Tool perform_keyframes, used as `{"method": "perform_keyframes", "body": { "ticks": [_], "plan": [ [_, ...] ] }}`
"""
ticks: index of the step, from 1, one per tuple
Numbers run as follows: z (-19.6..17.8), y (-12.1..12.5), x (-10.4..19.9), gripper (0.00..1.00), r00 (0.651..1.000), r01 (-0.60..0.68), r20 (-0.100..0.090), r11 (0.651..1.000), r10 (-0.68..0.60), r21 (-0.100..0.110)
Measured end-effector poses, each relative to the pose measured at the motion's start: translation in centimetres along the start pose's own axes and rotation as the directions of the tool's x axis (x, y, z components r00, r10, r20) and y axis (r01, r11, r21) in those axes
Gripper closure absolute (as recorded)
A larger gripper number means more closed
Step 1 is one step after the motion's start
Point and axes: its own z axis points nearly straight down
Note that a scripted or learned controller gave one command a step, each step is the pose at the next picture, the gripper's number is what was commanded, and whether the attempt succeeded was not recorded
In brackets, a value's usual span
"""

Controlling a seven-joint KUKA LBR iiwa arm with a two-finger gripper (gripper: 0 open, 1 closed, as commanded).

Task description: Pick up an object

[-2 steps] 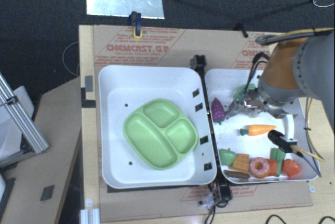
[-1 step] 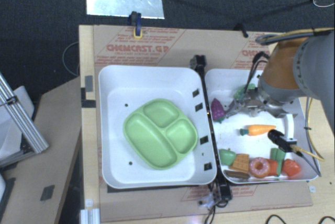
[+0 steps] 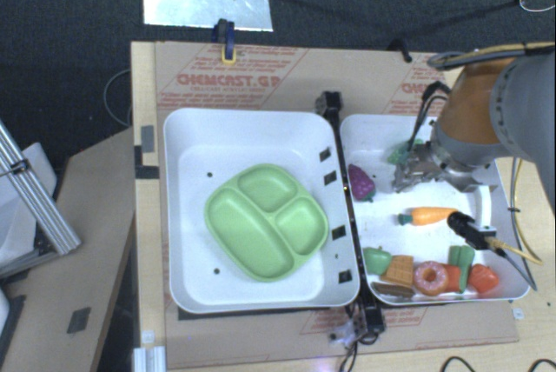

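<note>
A green divided plate [image 3: 265,222] lies in the middle of the left bin [image 3: 187,144]. In the right bin [image 3: 375,131], a purple toy [image 3: 360,182] sits by the left wall, an orange carrot [image 3: 432,216] lies mid-bin, and a green piece [image 3: 377,259], waffle [image 3: 400,270], donut [image 3: 430,277] and tomato [image 3: 483,278] line the near edge. The gripper [image 3: 413,173] hangs low near the far end; whether it is clenched or released cannot be told.

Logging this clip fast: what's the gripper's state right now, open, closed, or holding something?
Gripper: low in the right bin, between the purple toy and the carrot; open or closed cannot be told.
</note>
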Motion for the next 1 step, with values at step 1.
{"method": "perform_keyframes", "body": {
  "ticks": [1],
  "plan": [
    [-5.78,-0.54,-0.64,1.0,1.0,-0.001,0.0,1.0,0.001,0.001]
  ]
}}
